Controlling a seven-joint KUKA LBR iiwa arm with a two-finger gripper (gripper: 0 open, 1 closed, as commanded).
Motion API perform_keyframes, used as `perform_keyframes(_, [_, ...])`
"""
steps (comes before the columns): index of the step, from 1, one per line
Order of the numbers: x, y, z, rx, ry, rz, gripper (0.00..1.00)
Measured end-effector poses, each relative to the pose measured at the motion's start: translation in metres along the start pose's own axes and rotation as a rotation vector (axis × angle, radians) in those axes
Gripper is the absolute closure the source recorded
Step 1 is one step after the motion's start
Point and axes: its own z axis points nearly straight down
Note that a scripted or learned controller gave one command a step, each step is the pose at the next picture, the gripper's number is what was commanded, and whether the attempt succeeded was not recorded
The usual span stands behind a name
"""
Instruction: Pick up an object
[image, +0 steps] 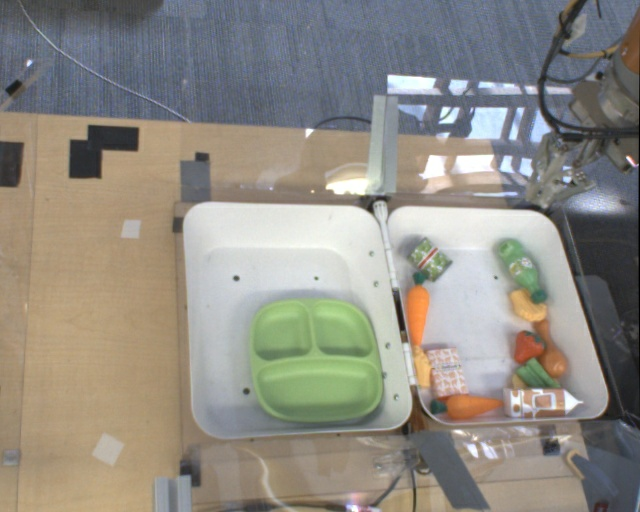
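Observation:
My gripper (562, 182) hangs above the far right corner of the right bin (470, 225), outside its rim, with its two fingers apart and nothing between them. Toy food lies in that bin: a green bottle (520, 265), a small green and red carton (430, 258), an upright carrot (417, 315), a pink box (446, 370), a second carrot (472, 406) and a white bottle (540, 402). All of them lie below and left of the gripper.
The left bin (230, 240) holds a green divided plate (315, 358). A yellow piece (527, 303), a red piece (530, 345) and a green piece (540, 373) crowd the right bin's right wall. A metal post (383, 150) stands behind the divider.

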Motion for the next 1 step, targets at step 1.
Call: perform_keyframes(1, [-0.0637, 0.0835, 0.0174, -0.007, 0.000, 0.073, 1.00])
